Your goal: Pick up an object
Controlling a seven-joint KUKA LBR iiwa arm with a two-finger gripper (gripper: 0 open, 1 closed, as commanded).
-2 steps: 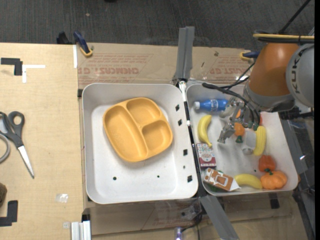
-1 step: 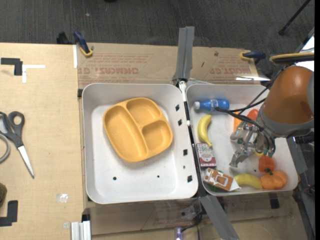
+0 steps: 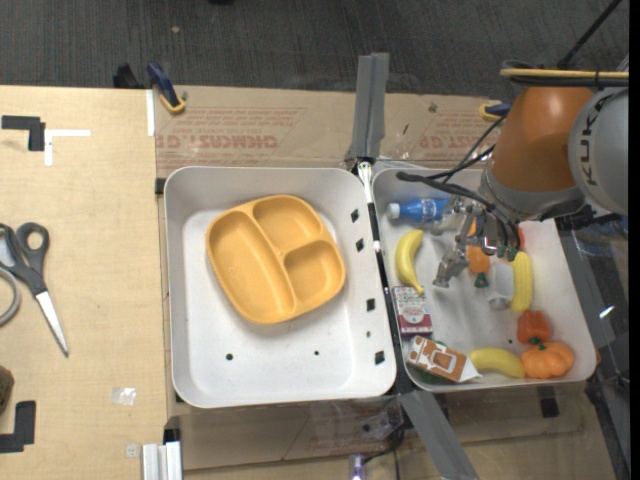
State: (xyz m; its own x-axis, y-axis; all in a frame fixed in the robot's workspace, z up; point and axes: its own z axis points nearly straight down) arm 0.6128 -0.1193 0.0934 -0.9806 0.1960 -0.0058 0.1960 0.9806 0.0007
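Gripper (image 3: 462,264) sits low in the right bin (image 3: 575,288), fingers spread w/ nothing between them, above bare floor btwn a banana (image 3: 407,258) on its left and another banana (image 3: 521,280) on its right. Blue bottle (image 3: 420,209) lies just beyond it. Near edge: two cartons (image 3: 440,360), a third banana (image 3: 497,361), orange pepper (image 3: 548,358). Left bin (image 3: 190,298) holds a yellow divided plate (image 3: 275,258).

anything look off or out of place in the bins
Nothing is spilled or broken. The orange three-compartment plate sits askew in the left white bin, while the yellow toy bananas and small cartons lie jumbled in the right white bin.
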